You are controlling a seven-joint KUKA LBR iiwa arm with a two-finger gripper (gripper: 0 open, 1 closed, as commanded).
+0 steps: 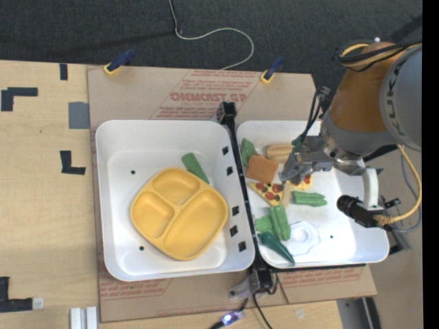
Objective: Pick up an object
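Note:
My gripper (293, 173) hangs low over the right bin (357, 251), just right of a brown toast slice (260, 168) and above a pizza slice (269, 192). A tan bun (277, 149) lies behind the gripper. A bumpy green pickle (309, 199) rests just below and to the right of it. Nothing shows as held. Part of the pizza slice is hidden by the gripper.
The right bin also holds a green pod (247, 149) by its left wall, green vegetables (274, 222), a dark green pepper (278, 246) and a white fried egg (302, 236). In the left bin (113, 184) lie a yellow divided plate (180, 212) and a green pod (195, 167).

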